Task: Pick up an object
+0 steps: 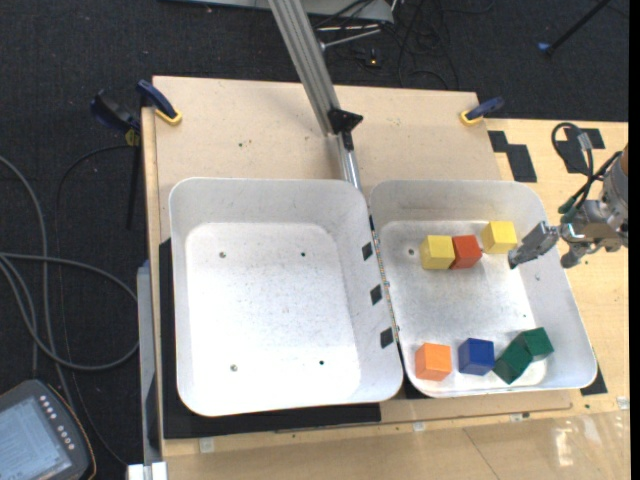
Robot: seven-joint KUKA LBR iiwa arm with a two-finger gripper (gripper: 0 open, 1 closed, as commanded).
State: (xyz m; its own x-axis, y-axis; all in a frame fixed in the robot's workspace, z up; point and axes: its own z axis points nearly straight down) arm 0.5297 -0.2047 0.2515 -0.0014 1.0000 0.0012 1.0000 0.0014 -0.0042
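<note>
The right bin (pixel 560 298) holds several small blocks. Near its far side a yellow block (pixel 437 252) touches a red block (pixel 466 250), and a second yellow block (pixel 499 235) lies just right of them. Along the near side lie an orange block (pixel 433 360), a blue block (pixel 477 355) and two green blocks (pixel 537 343) (pixel 514 362) pressed together. My gripper (pixel 550 251) hangs over the bin's right rim, just right of the second yellow block. It is open, with nothing between its fingers.
The left bin (pixel 190 268) sits beside the right one on the wooden bench. A slanted metal pole (pixel 300 43) runs down to the gap between the bins. Clamps mark the bench's far corners (pixel 160 103) (pixel 480 110).
</note>
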